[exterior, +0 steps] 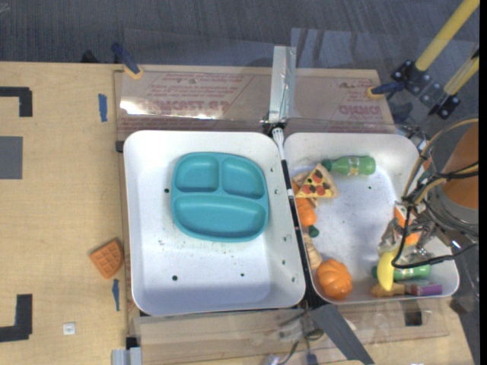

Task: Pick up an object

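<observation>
On the bench [61,204], near its left edge, you have a small orange waffle-like piece [106,258] lying outside the bins, just beside the left bin's lower left corner. The left bin [144,226] holds one thing: a teal divided plate [220,195] with three compartments, sitting in the upper middle of the bin and apart from every wall.

The right bin [350,211] carries the clutter. Along its left wall you see a pizza slice [316,183] near the upper left corner, an orange piece [306,213] just below it, and an orange pumpkin [334,277] by the lower left corner. A green bottle [349,165] lies on its side near the top wall. At the lower right corner there is a yellow banana [386,270], a green marker-like stick [415,272] beside it, and a purple-tipped stick [407,289] along the bottom wall.

The gripper [401,234] hangs over the right edge of the right bin, just above the banana and cluttered by dark cables. You cannot tell from here whether it is spread or closed, nor whether it grips anything
</observation>
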`<state>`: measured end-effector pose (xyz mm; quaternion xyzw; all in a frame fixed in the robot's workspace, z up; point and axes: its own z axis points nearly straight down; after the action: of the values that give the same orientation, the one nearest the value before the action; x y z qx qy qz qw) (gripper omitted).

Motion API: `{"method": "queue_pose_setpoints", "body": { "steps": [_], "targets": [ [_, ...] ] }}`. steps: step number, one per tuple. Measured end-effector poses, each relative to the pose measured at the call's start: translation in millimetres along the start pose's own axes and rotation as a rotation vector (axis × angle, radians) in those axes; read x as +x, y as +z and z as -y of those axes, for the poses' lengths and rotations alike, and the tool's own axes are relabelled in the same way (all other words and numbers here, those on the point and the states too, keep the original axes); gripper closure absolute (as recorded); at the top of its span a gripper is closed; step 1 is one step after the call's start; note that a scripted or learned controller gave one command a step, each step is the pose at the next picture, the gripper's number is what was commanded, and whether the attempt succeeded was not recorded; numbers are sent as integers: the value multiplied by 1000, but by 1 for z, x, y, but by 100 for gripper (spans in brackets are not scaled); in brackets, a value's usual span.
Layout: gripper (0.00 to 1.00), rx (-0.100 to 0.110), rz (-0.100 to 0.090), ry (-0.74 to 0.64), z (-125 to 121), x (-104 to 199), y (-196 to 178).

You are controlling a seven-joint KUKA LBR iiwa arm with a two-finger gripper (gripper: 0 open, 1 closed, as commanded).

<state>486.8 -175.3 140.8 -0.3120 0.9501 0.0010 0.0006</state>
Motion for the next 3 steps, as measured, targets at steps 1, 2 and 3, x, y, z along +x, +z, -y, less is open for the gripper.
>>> {"method": "queue_pose_setpoints", "body": {
  "steps": [1,2,3],
  "targets": [
    [100,8,9,162,-4,-54,-60],
    [100,7,5,-133,6,-49,52],
    [0,9,5,-133,6,-49,52]
  ]
}}
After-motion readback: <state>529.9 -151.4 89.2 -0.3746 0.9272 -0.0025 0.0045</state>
